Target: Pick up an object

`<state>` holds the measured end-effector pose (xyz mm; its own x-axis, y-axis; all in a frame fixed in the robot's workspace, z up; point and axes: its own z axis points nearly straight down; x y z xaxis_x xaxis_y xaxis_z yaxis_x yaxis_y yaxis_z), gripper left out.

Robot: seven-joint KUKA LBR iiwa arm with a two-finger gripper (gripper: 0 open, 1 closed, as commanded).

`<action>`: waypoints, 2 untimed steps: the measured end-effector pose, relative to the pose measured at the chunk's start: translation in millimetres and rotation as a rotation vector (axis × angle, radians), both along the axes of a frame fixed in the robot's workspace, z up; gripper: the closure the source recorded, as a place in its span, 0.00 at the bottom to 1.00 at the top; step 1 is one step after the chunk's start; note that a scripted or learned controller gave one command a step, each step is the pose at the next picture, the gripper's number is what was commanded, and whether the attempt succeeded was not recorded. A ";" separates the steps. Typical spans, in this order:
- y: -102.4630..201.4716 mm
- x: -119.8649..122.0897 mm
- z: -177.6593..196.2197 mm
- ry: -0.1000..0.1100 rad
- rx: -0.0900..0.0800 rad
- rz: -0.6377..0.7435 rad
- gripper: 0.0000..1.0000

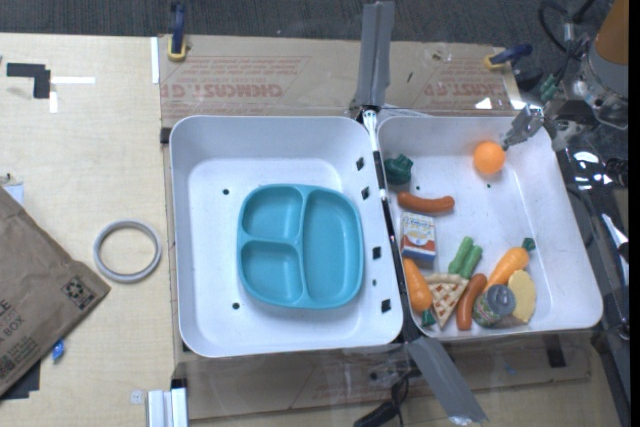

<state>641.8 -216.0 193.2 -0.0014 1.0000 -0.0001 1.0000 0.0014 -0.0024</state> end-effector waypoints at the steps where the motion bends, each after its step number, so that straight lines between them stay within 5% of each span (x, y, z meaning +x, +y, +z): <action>1: 9.6 17.5 -102.8 0.003 0.006 -0.036 0.00; 2: 6.0 18.4 -91.1 -0.003 -0.003 -0.036 1.00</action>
